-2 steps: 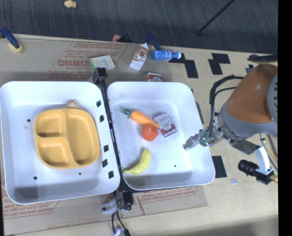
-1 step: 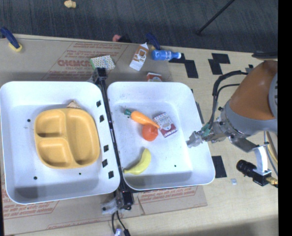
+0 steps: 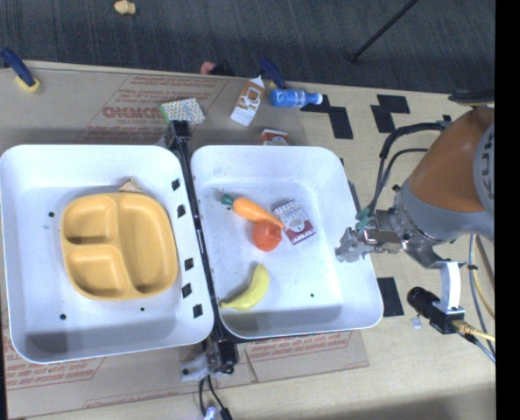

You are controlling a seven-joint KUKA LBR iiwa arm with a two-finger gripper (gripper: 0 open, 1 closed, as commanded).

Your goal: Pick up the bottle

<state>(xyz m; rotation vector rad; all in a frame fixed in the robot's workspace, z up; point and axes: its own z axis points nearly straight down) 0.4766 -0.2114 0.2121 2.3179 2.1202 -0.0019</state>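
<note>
Behind right bin [image 3: 352, 291]: blue bottle [image 3: 292, 99]; tool [image 3: 349, 245] at rim, finger state unclear.

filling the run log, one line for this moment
task: pick up bottle | bottle: on bench behind right bin | gripper: at right bin's right rim, holding nothing

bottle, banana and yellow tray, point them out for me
bottle [image 3: 288, 98], camera view, on its blue body, lying on the bench beyond the bins.
banana [image 3: 250, 290], camera view, mid-curve, in the right bin.
yellow tray [image 3: 120, 244], camera view, on the central divider, in the left bin.
</note>
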